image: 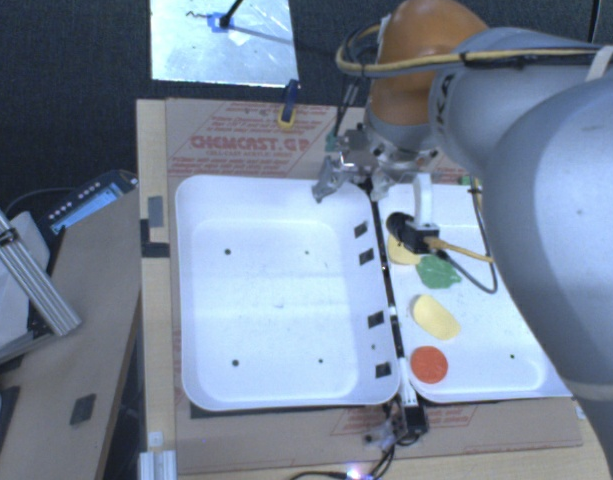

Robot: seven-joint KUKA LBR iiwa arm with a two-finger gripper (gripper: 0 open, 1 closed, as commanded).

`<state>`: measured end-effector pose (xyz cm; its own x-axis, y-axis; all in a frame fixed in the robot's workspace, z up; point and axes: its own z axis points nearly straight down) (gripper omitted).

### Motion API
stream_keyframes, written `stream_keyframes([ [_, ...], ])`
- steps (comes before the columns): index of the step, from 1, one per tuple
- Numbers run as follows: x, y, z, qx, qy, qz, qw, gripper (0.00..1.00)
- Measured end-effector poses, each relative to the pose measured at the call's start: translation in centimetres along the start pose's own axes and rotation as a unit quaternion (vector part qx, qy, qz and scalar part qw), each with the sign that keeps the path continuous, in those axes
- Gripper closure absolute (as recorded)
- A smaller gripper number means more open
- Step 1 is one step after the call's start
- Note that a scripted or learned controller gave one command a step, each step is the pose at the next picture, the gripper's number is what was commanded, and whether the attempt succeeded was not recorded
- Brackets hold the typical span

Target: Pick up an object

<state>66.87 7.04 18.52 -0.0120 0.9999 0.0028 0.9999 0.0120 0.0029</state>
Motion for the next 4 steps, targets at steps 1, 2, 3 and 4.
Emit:
stream_keyframes([
  [1,0.7,0.0,0.0,0.000,-0.001,0.003,1.0000,0.00],
  [2,4.2,0.0,1.8,0.001,-0.001,0.003,1.0000,0.00],
  [3,13.3,-1.3,-2.1,-0.001,0.000,0.001,1.0000,0.00],
  [4,16.7,0.3,-6.6,-0.002,0.001,0.002,1.0000,0.00],
])
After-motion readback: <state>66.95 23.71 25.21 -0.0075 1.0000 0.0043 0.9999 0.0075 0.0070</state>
